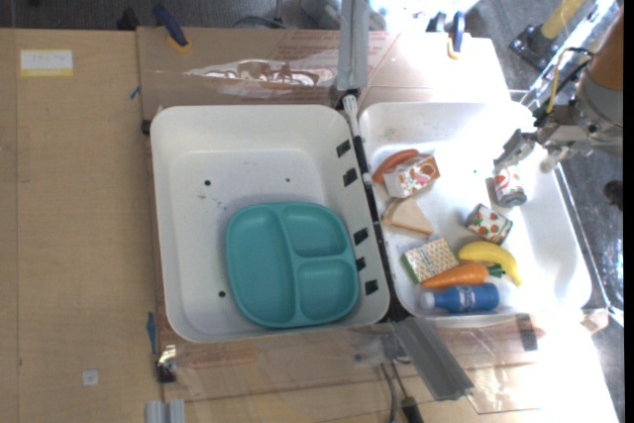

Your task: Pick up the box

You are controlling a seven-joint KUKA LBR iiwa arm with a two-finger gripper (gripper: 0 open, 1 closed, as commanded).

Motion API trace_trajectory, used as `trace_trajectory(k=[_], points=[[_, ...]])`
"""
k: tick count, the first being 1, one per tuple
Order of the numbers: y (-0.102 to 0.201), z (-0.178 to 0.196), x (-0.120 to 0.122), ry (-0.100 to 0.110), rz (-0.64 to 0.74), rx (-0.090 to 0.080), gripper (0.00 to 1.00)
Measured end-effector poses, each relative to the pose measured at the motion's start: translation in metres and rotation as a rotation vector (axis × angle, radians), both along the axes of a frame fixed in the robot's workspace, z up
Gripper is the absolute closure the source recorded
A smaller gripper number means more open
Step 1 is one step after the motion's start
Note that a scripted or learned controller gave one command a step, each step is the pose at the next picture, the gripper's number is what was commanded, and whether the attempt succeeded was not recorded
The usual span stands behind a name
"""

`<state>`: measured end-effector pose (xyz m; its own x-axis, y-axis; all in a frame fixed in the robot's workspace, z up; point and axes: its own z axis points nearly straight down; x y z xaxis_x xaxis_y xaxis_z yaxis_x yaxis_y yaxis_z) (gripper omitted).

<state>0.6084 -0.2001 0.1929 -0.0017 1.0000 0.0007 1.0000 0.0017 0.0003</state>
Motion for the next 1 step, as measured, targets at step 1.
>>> trace_trajectory(k=[1], points=[[0.0151, -0.0745, -0.0624, -0.028, -0.124, -0.001, 0.00]])
